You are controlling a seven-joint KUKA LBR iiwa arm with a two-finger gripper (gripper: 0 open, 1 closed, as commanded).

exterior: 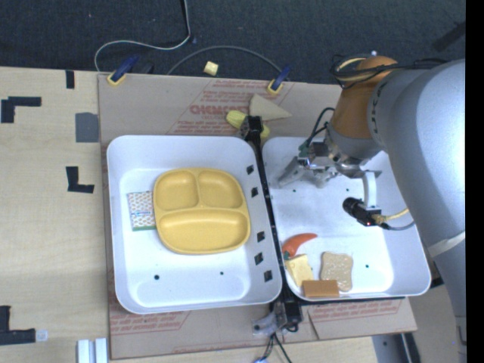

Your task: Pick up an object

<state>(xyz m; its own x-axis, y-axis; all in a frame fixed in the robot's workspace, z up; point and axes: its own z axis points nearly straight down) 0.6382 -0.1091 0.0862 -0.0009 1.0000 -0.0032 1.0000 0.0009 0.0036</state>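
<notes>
In the right bin (393,271), near its front edge, lie a red-orange curved piece (299,241), a yellow block (299,267), a tan bread-like slice (337,268) and a small brown bar (320,287). My gripper (296,172) hangs over the back left of that bin, its metal fingers (287,175) pointing left toward the divider, apart from those pieces. Nothing shows between the fingers. The grey arm with its orange band (355,112) comes in from the right.
The left bin (121,203) holds a yellow sectioned plate (201,210) and a small patterned sponge (141,209) at the plate's left. A black clamp strip (261,195) runs between the bins. A black cable connector (363,210) hangs over the right bin.
</notes>
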